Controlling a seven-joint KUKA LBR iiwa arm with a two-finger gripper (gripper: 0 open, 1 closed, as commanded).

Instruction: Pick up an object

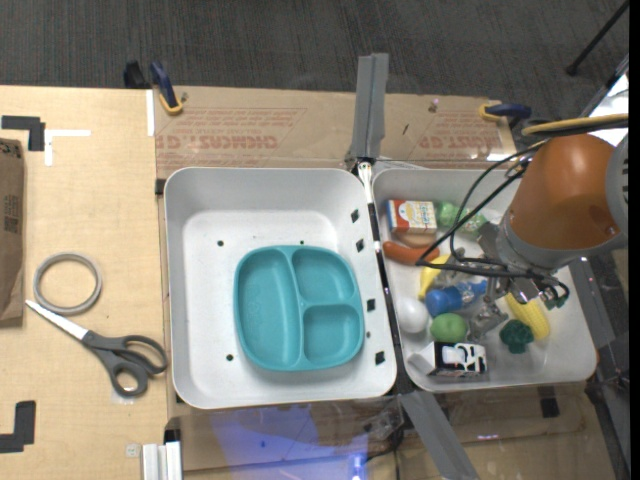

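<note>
Two white bins are sitting side by side on my bench: the left bin (190,268) is carrying a teal divided plate (298,306), and the right bin (570,353) is holding a heap of small toys. I am watching the arm (560,193) reaching in from the right, its orange band hanging over the right bin's middle. The gripper (497,303) is sitting low among the toys, close to a blue piece (455,295) and a yellow corn-like piece (530,318). From my seat I cannot tell how the gripper is set, or whether it is gripping anything; cables and metal parts are blurring that spot.

Around it I am seeing a green ball (448,326) just beside the blue piece, a white egg-shaped thing (412,315) near the bin's left wall, an orange carrot-like stick (400,252) lying under a small printed box (413,214), a dark green lump (516,338) by the corn, and a black-and-white toy (460,359) resting near the front wall.

Outside the bins, scissors (105,346) and a roll of tape (67,282) are lying on the wooden board (80,188) to the left.
</note>
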